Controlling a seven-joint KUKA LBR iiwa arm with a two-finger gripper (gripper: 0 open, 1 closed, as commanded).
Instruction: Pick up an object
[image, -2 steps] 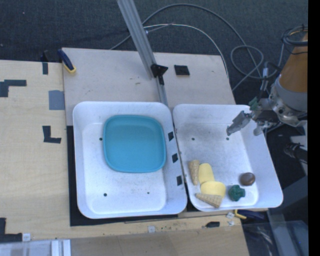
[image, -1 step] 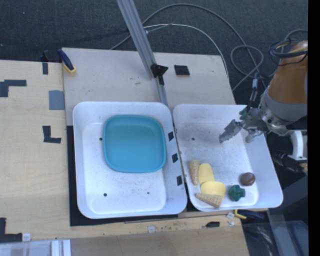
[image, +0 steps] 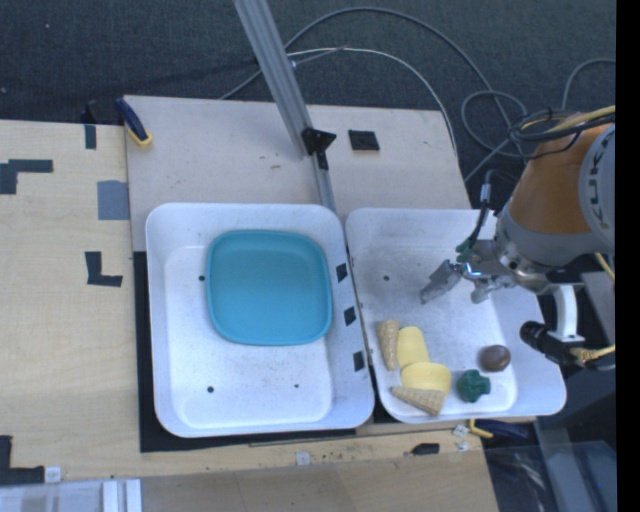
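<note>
Hovering over the right bin (image: 440, 240), the claw (image: 462, 283) has its two fingers spread apart, pinching nothing. Below it, along the bin's near side, lie a ridged cone (image: 388, 342), two yellow pieces (image: 418, 362), another cone (image: 420, 400), a green toy (image: 473, 385) and a brown ball (image: 494, 357). A blue plate (image: 268, 287) rests in the left bin (image: 170, 330).
</note>
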